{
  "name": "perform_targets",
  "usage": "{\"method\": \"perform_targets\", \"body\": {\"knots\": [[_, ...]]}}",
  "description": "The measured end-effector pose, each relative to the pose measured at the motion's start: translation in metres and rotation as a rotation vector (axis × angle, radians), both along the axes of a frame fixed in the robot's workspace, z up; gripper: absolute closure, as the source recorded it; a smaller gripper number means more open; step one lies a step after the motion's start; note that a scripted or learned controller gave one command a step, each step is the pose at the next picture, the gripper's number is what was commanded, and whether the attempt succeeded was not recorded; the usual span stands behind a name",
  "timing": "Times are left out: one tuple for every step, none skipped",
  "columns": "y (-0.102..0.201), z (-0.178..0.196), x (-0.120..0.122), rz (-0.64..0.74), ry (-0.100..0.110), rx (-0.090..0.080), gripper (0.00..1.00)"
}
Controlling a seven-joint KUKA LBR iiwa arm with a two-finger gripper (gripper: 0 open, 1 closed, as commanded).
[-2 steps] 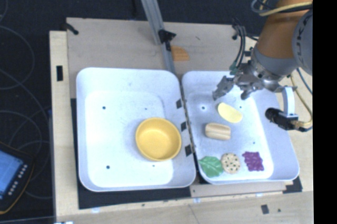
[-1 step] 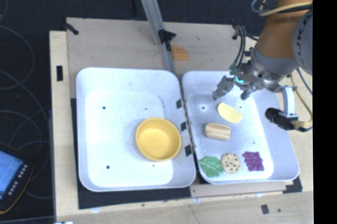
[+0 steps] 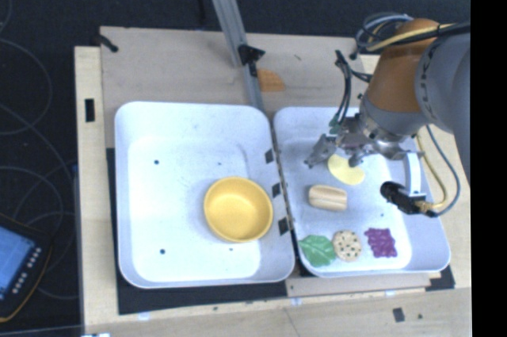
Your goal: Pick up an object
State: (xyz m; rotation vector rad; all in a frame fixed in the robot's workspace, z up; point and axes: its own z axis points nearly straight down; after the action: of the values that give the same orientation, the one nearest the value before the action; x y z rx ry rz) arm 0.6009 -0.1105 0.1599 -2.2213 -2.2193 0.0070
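Observation:
My gripper hangs low over the right bin, near its upper middle. Its tips sit right at the top edge of a pale yellow flat piece. Just below lies a tan bread-roll shape. Along the bin's front edge lie a green leaf-shaped piece, a round cookie and a purple grape cluster. A yellow bowl stands in the left bin, at its front right. I see nothing lifted between the fingers.
A grey slanted metal pole rises from the bench behind the bins' shared wall. A small orange block lies on the bench beside its foot. Black cables loop off the wrist over the right bin's right side.

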Motion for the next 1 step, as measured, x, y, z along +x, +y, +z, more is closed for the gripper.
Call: {"method": "perform_targets", "body": {"knots": [[-0.0017, -0.0529, -0.0009, -0.001, -0.001, -0.001, 0.00]]}}
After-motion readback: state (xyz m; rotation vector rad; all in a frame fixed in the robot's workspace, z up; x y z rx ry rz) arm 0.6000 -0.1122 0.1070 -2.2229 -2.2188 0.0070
